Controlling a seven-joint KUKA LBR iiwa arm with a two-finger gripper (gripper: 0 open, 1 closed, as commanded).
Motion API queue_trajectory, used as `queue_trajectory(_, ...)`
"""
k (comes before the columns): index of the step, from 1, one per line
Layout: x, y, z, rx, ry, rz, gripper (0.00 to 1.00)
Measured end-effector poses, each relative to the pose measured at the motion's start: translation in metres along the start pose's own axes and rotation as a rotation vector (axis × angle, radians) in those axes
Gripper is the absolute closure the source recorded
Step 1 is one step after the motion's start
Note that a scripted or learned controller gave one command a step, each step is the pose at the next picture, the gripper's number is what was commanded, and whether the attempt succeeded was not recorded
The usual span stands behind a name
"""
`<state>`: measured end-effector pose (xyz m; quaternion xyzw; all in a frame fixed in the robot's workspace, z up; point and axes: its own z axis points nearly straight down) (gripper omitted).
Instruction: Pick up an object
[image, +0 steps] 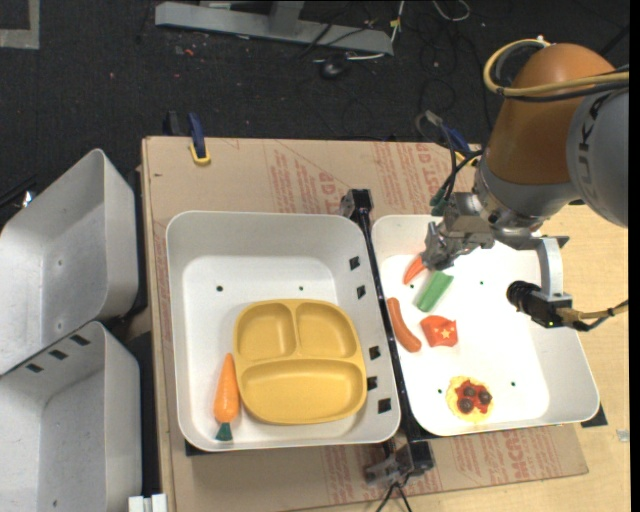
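My gripper (440, 257) hangs low over the back left part of the right bin (570, 385). Just under its fingertips lie a green piece (434, 291) and a small orange chili-like piece (414, 269). Further forward in that bin are a sausage (404, 325), a red pepper piece (439, 330) and a small pizza slice (470, 397). Whether anything sits between the fingers is hidden by the wrist.
The left bin (200, 250) holds a yellow divided plate (300, 360) and a carrot (227, 392) lying beside its left edge. Two spare white bins (60, 270) stand off the bench at the left. A black divider runs between the two bins.
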<state>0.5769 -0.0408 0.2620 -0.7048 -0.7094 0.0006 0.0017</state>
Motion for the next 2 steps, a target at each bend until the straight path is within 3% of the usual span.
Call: queue_trajectory(2, 0.104, -0.007, 0.026, -0.002, 0.000, 0.000, 1.00)
